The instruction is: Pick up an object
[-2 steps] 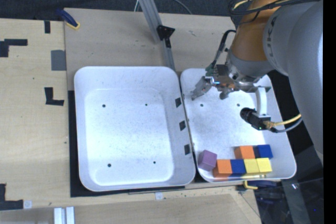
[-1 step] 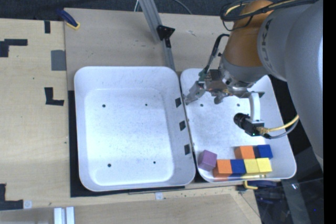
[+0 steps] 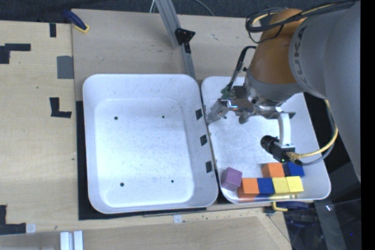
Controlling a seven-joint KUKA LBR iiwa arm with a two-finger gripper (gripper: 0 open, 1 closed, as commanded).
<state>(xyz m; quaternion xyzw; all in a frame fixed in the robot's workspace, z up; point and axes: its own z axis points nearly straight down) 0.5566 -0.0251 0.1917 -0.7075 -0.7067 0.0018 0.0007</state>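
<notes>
Two shallow white bins are sitting side by side on the wooden bench: the left bin and the right bin.

Blocks, six counted, are all lying in the near end of the right bin:
- One purple block, standing slightly apart at the left of the group and turned a little askew to the others.
- Two orange blocks: one in the front row, one in the row behind.
- Two blue blocks: one in the front row, one behind, at the right.
- One yellow block, longer than the rest, its long axis running left to right along the bin's near wall.
The orange, blue and yellow pieces are touching one another in a tight cluster, its long axis also running left to right.

One grey arm with its orange band is reaching in from the right. One gripper is hanging over the far left part of the right bin, well apart from the blocks, its two fingers spread apart with nothing between them.
</notes>
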